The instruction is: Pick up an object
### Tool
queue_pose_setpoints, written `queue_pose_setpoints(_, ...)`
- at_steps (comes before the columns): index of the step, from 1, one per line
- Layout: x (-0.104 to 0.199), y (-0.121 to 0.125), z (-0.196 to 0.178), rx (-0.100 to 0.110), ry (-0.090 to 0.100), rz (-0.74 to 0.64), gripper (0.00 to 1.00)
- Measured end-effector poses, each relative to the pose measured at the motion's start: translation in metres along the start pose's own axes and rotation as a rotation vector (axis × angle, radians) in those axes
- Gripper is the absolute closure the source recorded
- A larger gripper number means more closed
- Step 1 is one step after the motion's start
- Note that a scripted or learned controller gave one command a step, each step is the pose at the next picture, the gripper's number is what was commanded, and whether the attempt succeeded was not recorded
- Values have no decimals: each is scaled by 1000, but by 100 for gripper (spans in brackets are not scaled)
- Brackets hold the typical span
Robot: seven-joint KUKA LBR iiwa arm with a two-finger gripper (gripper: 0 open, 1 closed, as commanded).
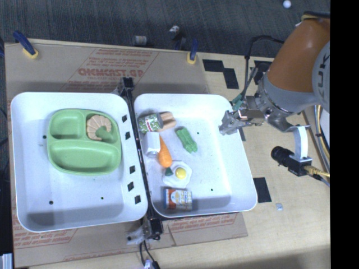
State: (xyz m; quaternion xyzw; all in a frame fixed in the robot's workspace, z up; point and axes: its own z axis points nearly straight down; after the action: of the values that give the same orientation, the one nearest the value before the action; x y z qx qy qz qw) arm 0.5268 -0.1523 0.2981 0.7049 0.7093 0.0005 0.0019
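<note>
A green divided plate is seen in the left bin. A tan toy w/ a green stem, maybe a mushroom or cookie, is sat in the plate's top right part.

Next, the right bin is looked at. All the small toys are bunched near its left wall. At the top, a little green-and-white packet is laid touching a tan bread-like piece. A white tube shape is found just under the packet, w/ an orange carrot right beside it. Below the carrot, a toy fried egg is laid flat. A small can w/ an orange label is laid on its side near the front wall. A green pickle or pea pod is laid by itself, a bit apart from the rest.

All are prob. light, hard plastic toys, smooth and a bit slippy, not easy to break. The green pickle is judged the best pick: open room is left around it, and it can be pinched across its thin middle. The egg is too flat to grab well.

The gripper is held over the bin's right rim, well apart from the toys. Nothing is seen in it. Whether it is spread or pinched can't be told.
</note>
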Motion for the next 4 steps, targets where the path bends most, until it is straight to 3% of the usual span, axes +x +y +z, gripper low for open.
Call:
queue_pose_setpoints(1, -59, 78, 105, 8, 2, 2, 100)
queue_pose_setpoints(2, -59, 79, 104, 5, 2, 1, 0)
queue_pose_setpoints(3, -51, -6, 206, 7, 3, 0, 0)
queue_pose_setpoints(4, -31, -51, 206, 7, 3, -2, 0)
